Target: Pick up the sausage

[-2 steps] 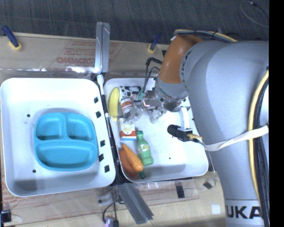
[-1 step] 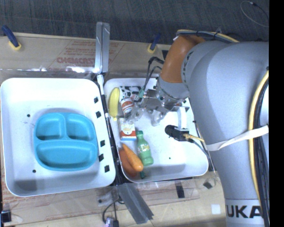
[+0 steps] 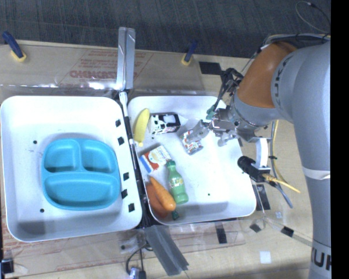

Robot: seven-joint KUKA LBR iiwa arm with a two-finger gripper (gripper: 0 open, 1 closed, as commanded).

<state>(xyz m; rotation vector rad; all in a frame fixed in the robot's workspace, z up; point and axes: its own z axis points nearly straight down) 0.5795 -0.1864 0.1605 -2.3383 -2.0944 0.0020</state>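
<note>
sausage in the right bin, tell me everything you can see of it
The sausage is a smooth orange-brown toy-like piece, tapered toward its upper end, lying flat and slanted at the front left of the right bin. Its left side runs close along the bin's wall, and a green bottle lies against its right side. Nothing grips it.

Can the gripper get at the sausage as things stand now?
Probably yes. The sausage lies uncovered at the right bin's near-left corner, green bottle touching one side. The gripper hovers over the bin's middle, nothing between them.
</note>
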